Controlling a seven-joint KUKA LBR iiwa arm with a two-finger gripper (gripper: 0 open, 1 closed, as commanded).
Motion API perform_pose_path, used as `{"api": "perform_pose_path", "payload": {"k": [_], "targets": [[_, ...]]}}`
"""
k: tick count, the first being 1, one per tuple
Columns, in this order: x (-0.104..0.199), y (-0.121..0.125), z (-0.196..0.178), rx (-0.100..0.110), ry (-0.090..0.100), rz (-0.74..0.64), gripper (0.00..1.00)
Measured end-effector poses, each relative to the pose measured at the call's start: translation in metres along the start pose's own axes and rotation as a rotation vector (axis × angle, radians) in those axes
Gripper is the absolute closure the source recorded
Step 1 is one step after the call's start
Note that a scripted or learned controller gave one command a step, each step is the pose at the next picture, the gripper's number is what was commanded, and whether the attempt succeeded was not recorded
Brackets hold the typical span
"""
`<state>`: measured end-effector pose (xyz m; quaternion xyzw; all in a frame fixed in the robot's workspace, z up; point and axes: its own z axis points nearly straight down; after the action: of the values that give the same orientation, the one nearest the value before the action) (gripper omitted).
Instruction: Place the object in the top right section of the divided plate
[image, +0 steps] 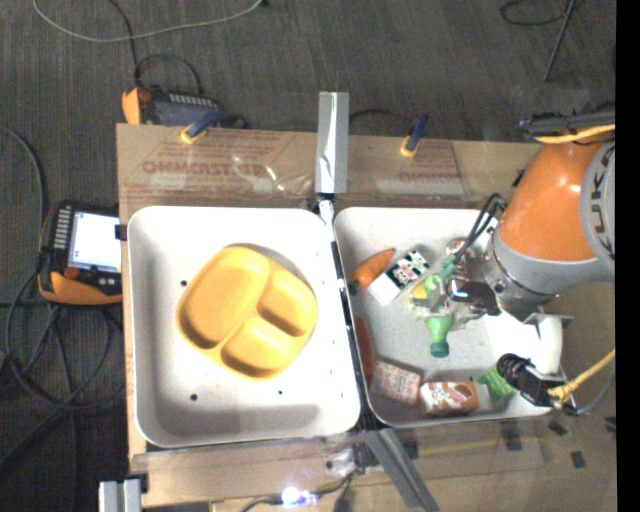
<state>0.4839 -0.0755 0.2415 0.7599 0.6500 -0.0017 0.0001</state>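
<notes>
Your likeliest target is the small green bottle-shaped toy (438, 335) lying in the right bin (395, 345), just below the arm's wrist, with its neck pointing toward the near edge. The task names no object, so treat that choice as a guess from where the arm is working. It looks like hollow moulded plastic: light, stiff and smooth, so expect it to slip or roll if you pinch the rounded body off-centre. I'd take it across the narrow neck or squarely across the widest part, with the jaws crosswise to its length.

The gripper (455, 290) sits just above the toy, under the grey wrist, among green and white clutter. You cannot tell from here how far the jaws are apart, or whether anything sits between them.

Around it lie an orange carrot-like piece (373, 266), a black-and-white printed box (408, 268), a flat red packet (397, 381), a brown packet (451, 396) and another green item (495, 385) near the bin's front corner. These crowd the approach, so a stray catch is a risk.

The yellow divided plate (249, 309) rests in the left bin (160, 400), well apart from the toy, all three sections bare.
</notes>
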Motion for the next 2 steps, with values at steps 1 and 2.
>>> {"api": "perform_pose_path", "payload": {"k": [1,2], "targets": [[0.092,-0.015,0.059,0.003,0.001,0.034,1.0],[0.155,-0.025,-0.017,0.001,-0.002,0.101,1.0]]}}
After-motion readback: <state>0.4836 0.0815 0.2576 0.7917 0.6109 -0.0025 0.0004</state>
